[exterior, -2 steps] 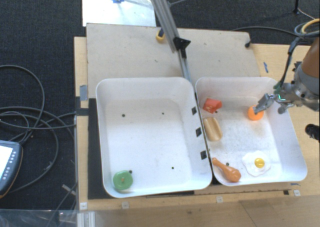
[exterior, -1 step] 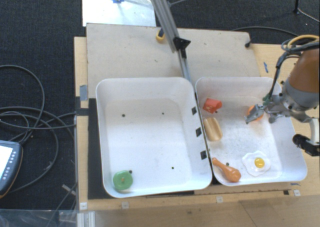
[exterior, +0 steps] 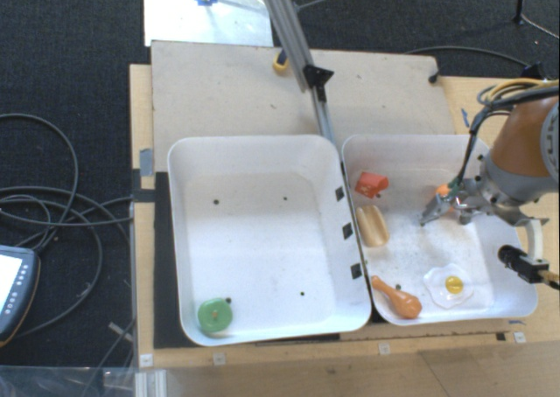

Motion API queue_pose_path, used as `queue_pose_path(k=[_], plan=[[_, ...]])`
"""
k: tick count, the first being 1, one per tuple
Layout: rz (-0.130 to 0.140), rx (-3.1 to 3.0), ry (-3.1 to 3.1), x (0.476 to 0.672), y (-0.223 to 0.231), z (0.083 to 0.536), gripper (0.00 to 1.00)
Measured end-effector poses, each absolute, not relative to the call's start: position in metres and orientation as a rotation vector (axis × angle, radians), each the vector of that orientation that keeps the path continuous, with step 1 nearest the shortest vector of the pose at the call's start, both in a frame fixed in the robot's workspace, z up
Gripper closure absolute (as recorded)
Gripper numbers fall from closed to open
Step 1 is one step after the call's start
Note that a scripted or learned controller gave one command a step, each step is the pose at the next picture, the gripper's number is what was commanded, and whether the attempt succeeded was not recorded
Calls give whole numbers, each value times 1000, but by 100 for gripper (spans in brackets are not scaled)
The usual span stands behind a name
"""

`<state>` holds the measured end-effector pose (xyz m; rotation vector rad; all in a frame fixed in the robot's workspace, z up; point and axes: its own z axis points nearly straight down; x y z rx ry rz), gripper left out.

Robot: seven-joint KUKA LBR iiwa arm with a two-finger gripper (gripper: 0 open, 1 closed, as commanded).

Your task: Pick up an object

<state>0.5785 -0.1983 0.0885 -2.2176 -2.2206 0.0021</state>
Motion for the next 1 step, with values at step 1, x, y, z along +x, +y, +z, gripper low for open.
queue_pose_path(k=[1], plan=[[-4,-2222,-2226,581,-199,102,100]])
